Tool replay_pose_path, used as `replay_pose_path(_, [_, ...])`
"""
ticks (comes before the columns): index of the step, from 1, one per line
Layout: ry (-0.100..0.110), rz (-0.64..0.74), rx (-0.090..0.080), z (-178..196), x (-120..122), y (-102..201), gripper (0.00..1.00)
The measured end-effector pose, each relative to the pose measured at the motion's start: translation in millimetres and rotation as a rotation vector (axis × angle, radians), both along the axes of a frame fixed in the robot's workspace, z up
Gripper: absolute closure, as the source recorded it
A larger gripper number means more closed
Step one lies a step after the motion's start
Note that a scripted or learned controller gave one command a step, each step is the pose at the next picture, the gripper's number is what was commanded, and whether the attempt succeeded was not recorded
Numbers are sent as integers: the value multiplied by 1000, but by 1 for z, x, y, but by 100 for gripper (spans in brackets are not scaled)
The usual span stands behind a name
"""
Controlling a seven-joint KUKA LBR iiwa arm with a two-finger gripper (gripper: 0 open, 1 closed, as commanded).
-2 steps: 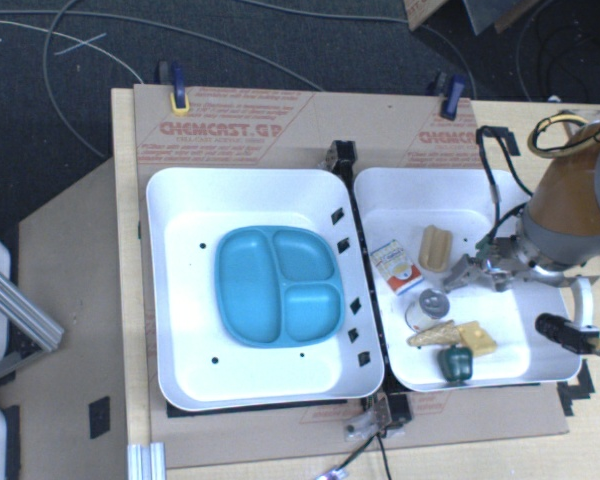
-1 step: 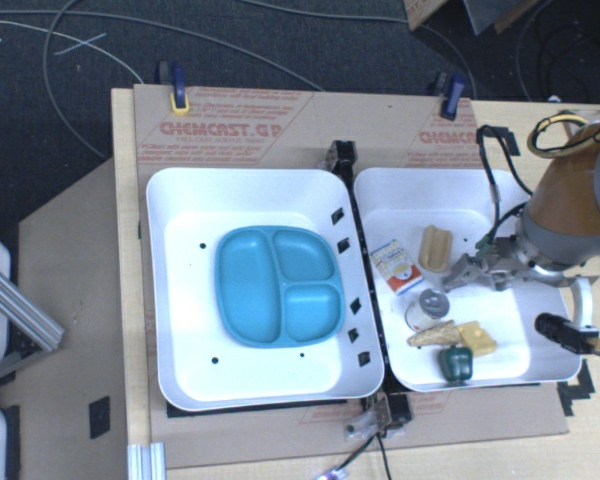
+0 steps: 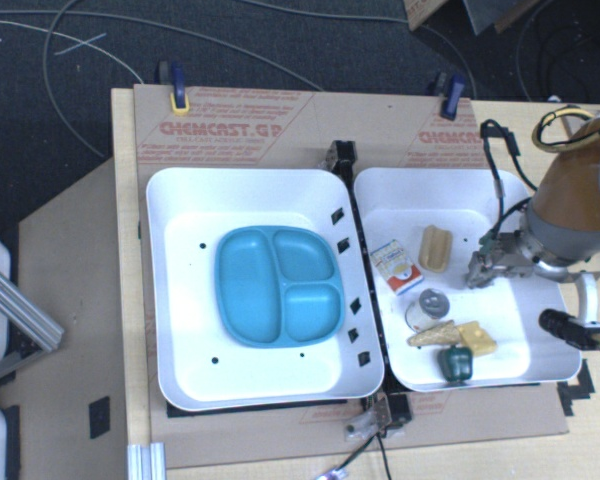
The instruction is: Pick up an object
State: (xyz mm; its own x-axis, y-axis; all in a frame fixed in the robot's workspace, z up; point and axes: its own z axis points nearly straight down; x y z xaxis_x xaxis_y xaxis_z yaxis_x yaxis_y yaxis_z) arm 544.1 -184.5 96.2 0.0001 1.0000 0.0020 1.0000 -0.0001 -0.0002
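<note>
The right bin (image 3: 500,203) holds several small objects. A tan block (image 3: 435,248) lies near its middle, with a red, white and blue packet (image 3: 398,266) to its left. Below them sit a grey round piece (image 3: 432,303), a yellow wedge (image 3: 472,337) with a tan strip across it, and a dark green object (image 3: 456,365) at the front rim. My gripper (image 3: 483,267) hangs low over the right half of this bin, just right of the tan block and apart from it. Nothing shows in its grasp.
The left bin (image 3: 180,268) carries a blue divided plate (image 3: 278,286). A black divider with clips (image 3: 348,258) runs between the bins. The grey and orange arm (image 3: 570,203) covers the right bin's right side. Black cables (image 3: 495,158) loop above the gripper.
</note>
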Motion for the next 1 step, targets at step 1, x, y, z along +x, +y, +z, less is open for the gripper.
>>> replay_pose_path(1, [-4,1,-3,44,4,4,100])
